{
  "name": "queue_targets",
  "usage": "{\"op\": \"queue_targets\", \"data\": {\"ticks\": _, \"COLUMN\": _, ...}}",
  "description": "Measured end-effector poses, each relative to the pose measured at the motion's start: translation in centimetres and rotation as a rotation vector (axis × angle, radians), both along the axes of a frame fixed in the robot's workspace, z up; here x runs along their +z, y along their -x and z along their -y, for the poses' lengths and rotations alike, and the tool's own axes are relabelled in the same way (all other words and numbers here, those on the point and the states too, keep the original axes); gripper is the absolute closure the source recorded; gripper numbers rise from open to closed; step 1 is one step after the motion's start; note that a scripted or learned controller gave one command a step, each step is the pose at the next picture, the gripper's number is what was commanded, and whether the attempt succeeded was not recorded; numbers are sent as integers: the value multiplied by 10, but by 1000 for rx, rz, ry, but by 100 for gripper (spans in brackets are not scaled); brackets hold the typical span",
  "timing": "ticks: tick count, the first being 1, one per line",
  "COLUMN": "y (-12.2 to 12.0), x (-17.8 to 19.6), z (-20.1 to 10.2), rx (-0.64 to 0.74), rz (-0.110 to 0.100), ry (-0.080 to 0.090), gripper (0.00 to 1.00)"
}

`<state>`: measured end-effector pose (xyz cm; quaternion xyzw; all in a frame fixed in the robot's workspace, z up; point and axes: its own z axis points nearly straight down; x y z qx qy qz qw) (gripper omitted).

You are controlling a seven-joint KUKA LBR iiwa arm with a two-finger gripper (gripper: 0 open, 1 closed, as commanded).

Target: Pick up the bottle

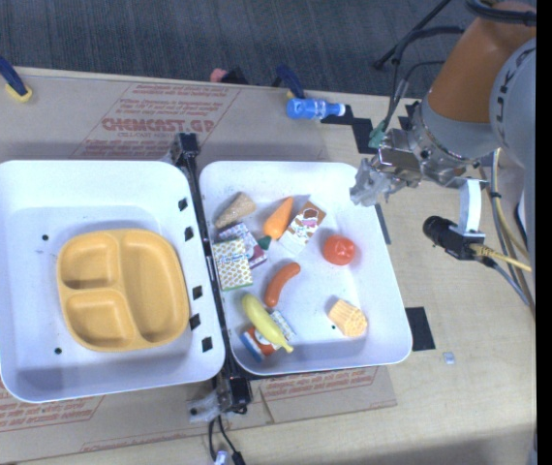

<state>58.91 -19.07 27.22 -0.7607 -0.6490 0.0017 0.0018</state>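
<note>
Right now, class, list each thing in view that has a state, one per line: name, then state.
blue bottle: lying on its side on the cardboard, outside the bins
gripper: above the right bin's far right corner, holding nothing visible
yellow divided tray: flat in the left bin, compartments bare
banana: lying in the right bin
carrot: lying in the right bin
tomato: resting in the right bin

Even overhead light, bright white bins (24, 201) near clipping, soft short shadows under items, low res, mild overall softness, dark floor (160, 17) underexposed
</note>
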Motion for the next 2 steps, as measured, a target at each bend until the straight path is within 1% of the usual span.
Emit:
{"op": "queue_targets", "data": {"ticks": 1, "y": 80, "x": -43, "z": -21, "rx": 0, "rz": -1, "ry": -1, "gripper": 100}}
{"op": "queue_targets", "data": {"ticks": 2, "y": 114, "x": -111, "z": -10, "rx": -102, "rz": -1, "ry": -1, "gripper": 100}}
